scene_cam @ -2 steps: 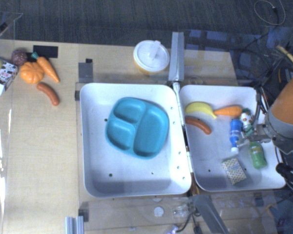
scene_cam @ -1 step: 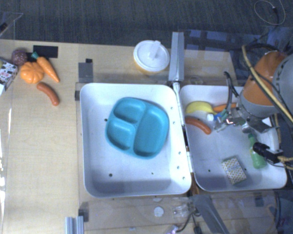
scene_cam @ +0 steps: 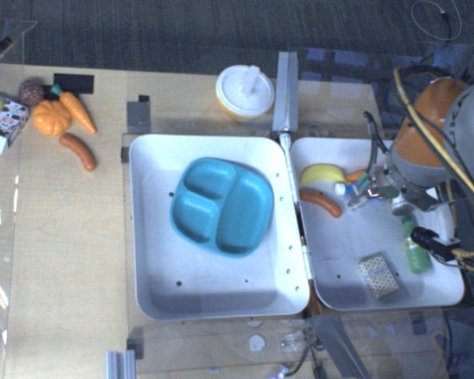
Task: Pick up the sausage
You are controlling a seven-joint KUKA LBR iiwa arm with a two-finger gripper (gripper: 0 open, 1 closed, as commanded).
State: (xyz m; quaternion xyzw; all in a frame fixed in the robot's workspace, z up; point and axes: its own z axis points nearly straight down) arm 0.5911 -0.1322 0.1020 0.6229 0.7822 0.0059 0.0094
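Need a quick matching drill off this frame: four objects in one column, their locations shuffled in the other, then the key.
Things:
1. sausage
2. blue divided plate
3. white lidded cup
4. green bottle

Places:
A. on the bench behind the bins
B. left bin, near its middle
C. right bin, near its left wall, in front of the yellow banana
D. right bin, near its right side

Pairs: 1-C, 2-B, 3-A, 4-D

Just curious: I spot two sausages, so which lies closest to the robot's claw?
The sausage in the right bin, beside the gripper. The other sausage lies on the bench, far left.
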